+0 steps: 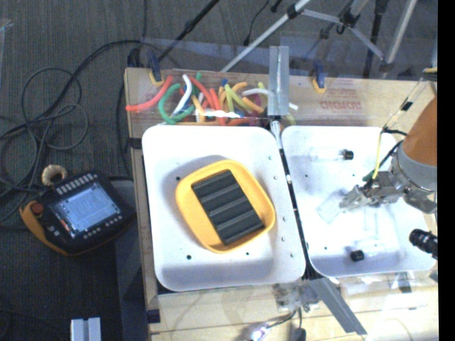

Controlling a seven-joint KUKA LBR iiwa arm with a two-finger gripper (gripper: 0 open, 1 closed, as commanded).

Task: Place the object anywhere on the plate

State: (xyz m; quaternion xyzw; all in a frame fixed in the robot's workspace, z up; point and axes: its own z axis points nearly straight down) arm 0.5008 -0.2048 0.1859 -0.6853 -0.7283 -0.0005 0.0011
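Observation:
A yellow plate (pixel 190 203) lies tilted in the left bin (pixel 160 162). On it rests a dark grey ribbed block (pixel 227 206), covering most of the plate's middle. My gripper (pixel 364 195) reaches in from the right and hangs low over the middle of the right bin (pixel 313 254), far from the plate. Just left of the gripper's tip lies a faint clear piece (pixel 330 209); I cannot tell whether the gripper touches it.
Two clear items with small black ends (pixel 348 154) (pixel 357 255) lie in the right bin, one near its back and one near its front. Coloured cables (pixel 206 99) are heaped behind the left bin. A metal post (pixel 279 84) stands between the bins at the back.

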